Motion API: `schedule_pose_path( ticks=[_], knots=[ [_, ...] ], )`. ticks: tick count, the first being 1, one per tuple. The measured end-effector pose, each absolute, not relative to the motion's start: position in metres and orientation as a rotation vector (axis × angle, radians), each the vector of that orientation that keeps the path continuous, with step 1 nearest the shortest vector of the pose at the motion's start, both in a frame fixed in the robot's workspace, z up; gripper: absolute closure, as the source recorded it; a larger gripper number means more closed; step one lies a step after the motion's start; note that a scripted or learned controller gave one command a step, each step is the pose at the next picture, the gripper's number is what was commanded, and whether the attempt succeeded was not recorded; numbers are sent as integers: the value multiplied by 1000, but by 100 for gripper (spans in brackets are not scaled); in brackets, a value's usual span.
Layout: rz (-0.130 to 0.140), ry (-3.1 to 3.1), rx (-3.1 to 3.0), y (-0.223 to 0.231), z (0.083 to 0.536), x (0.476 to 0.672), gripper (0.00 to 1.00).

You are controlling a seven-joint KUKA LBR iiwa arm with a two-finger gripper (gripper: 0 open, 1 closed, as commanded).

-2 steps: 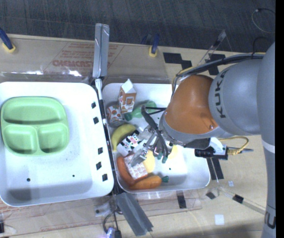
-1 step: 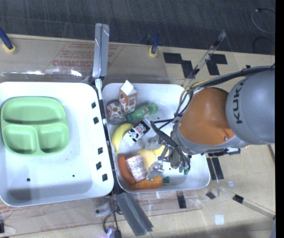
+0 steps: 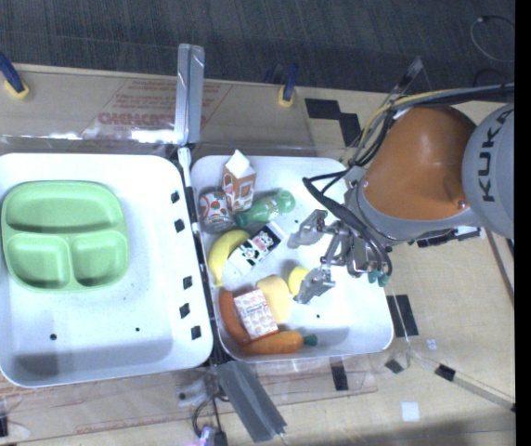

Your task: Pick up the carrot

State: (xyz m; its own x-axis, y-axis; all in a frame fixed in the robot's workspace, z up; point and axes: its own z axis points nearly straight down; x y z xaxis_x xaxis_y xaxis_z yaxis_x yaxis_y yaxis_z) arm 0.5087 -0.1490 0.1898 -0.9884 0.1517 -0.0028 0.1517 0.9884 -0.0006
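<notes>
Hovering above right bin point(image 3: 377, 328), tool point(image 3: 308, 258) wide, holding nothing; carrot point(image 3: 273, 344) at front wall.

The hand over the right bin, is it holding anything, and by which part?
Nothing is held. The hand hangs open above the right bin, with the carrot lying apart near the front wall.

Even overhead light, moderately bright. White bins point(image 3: 89, 342) slightly blown out, mild glare on the orange band point(image 3: 419, 161). Soft shadow in the left bin's lower corner. Overall soft focus, low resolution, dark carpet point(image 3: 247, 17) noisy.
</notes>
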Motion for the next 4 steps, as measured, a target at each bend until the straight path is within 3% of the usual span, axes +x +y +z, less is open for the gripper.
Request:
schedule_pose_path(
  ticks=[1, 2, 3, 4],
  knots=[
    [-1, 3123, 130, -122, 98, 482, 0],
    [-1, 3125, 126, -122, 108, 483, 100],
    [1, 3124, 307, -133, 93, 500, 100],
    [0, 3121, 309, -133, 93, 501, 0]
  ],
)
